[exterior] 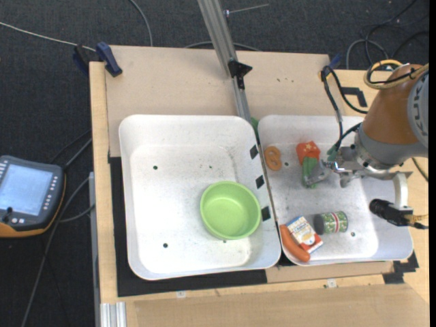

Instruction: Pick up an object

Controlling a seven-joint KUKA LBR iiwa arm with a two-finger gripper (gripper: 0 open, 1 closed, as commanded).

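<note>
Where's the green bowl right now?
The green bowl sits in the left white bin, toward its lower right corner, near the divide with the right bin.

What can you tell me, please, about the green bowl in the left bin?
The green bowl is a round, lime-green dish that looks like smooth plastic, with a plain rim and a slightly darker inside. It sits upright, mouth up, with nothing visible inside it. It rests on the floor of the left bin, in the near right part, close to the wall shared with the right bin. Nothing else touches it, and the gripper is over in the other bin, well away from it.
</note>
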